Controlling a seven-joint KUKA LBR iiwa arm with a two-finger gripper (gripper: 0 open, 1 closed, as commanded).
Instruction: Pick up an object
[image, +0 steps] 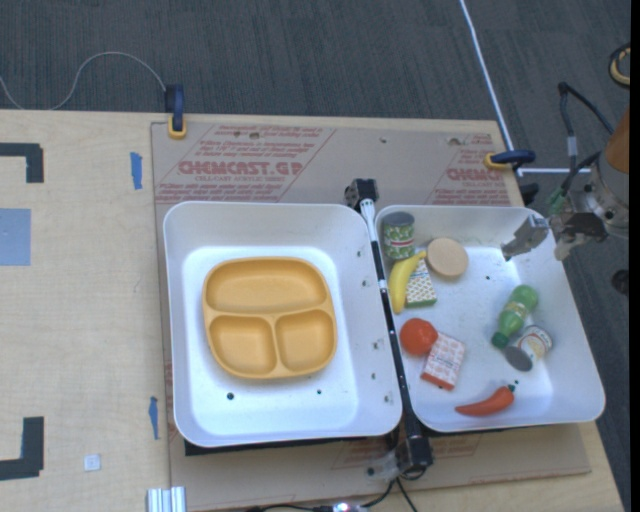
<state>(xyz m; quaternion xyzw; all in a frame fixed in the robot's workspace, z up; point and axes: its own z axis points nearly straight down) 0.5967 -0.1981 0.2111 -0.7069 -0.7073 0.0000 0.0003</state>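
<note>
Well, no single object is named for picking, so the candidates are all the small things in the right bin (585, 390). Closest to the gripper (545, 237) is the green bottle (515, 310), lying a little below it, with a small silver can (530, 344) touching its lower end. Further to the left I see a round tan disc (447, 258), a green-labelled can (398, 236), a banana (400, 283) with a wedge-shaped piece (421, 285) against it, a tomato (419, 335), a small red-and-white packet (443, 361) and a red chili pepper (487, 402) near the front wall.

The gripper hangs over the upper right corner of this bin, its two fingers spread apart with nothing between them.

The left bin (190, 400) holds an orange divided plate (268, 316).

I think the risk is the crowding. The bottle and the silver can touch each other, so a finger coming down between them may push one away or catch both. The bottle looks round and could roll out when squeezed. The gripper is also near the bin wall, and a descent here could hit the rim.
</note>
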